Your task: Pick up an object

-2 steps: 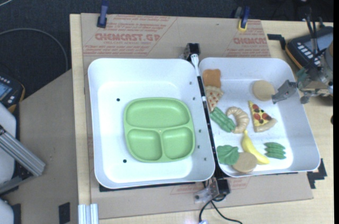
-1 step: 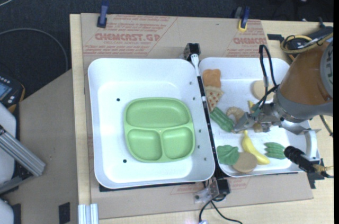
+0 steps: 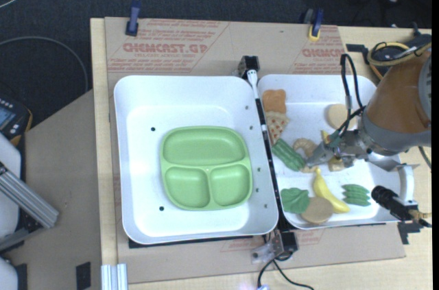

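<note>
The right bin holds several toy foods: an orange-brown bread piece, a waffle-like slice, a green pickle, a tan pretzel, a beige round piece, a yellow banana, a green leaf, a brown disc and green beans. My gripper is low in this bin, between the pretzel and the top end of the banana. The arm's body hides what lies directly beneath it.
The left bin holds a green divided plate. A black divider rail runs between the bins. Blue clamps hold the cardboard backing at the far edge. Cables trail beside the arm.
</note>
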